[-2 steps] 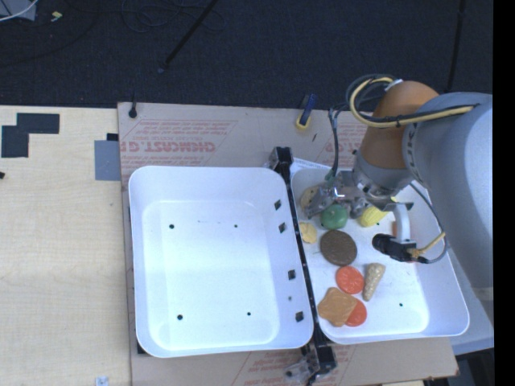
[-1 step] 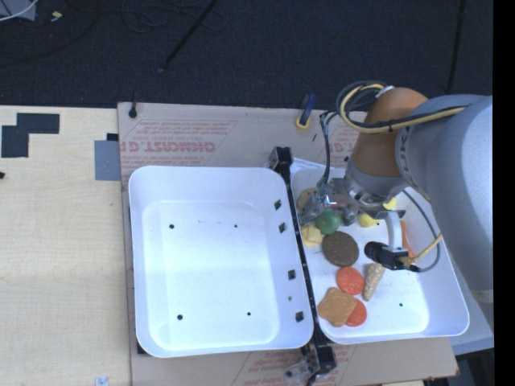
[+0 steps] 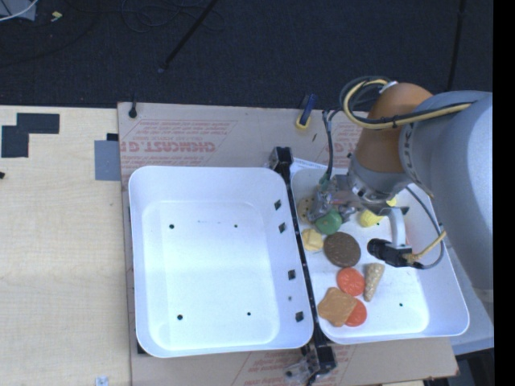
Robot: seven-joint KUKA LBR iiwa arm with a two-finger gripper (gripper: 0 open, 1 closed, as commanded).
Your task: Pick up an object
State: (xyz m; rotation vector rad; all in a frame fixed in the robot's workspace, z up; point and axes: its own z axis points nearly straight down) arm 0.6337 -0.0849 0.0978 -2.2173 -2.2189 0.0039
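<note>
The right bin (image 3: 418, 316) holds several toy foods: a brown disc (image 3: 342, 249), a green piece (image 3: 327, 223), a yellow piece (image 3: 312, 240), another yellow piece (image 3: 369, 218), a red round piece (image 3: 350, 281), a beige cone (image 3: 373, 280) and an orange square (image 3: 336, 305). My gripper (image 3: 326, 205) is down in the bin's far left part, right over the green piece. The wrist hides whether anything sits between its tips.
The left bin (image 3: 209, 260) lies beside the right one, a black hinge strip (image 3: 296, 248) between them. The arm (image 3: 434, 151) covers the right bin's far right corner. A blue-and-yellow clip (image 3: 305, 112) lies on the cardboard behind the bins.
</note>
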